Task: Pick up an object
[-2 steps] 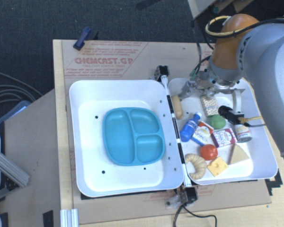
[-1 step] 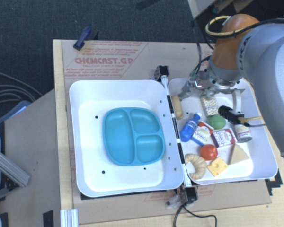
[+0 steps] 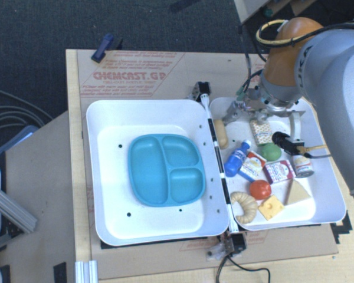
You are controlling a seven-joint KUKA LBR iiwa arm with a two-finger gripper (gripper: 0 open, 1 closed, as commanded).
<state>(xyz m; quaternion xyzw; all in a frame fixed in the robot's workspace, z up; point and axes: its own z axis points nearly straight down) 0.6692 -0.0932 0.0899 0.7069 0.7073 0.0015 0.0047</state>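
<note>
Hovering my pincer (image 3: pixel 257 109) by the small speckled beige packet (image 3: pixel 261 132), likely my target; its state I cannot tell.

Arm (image 3: pixel 336 63): one big rounded link, matte light grey, smooth casing, soft shading toward the edges. Orange band (image 3: pixel 289 46) above the wrist: glossy, domed, with a pale highlight on top. Under it sits the wrist ring (image 3: pixel 277 94), a darker grey with a stepped collar profile. Yellow cable (image 3: pixel 265 33) forms a loop beside the top of the orange band. Thin wires (image 3: pixel 246 87), dark and green, run down the wrist on the view's left side. Gripper (image 3: pixel 246 106): pale silver metal in small angular pieces, too blurred for detail. Screws and labels are too small to tell.
</note>
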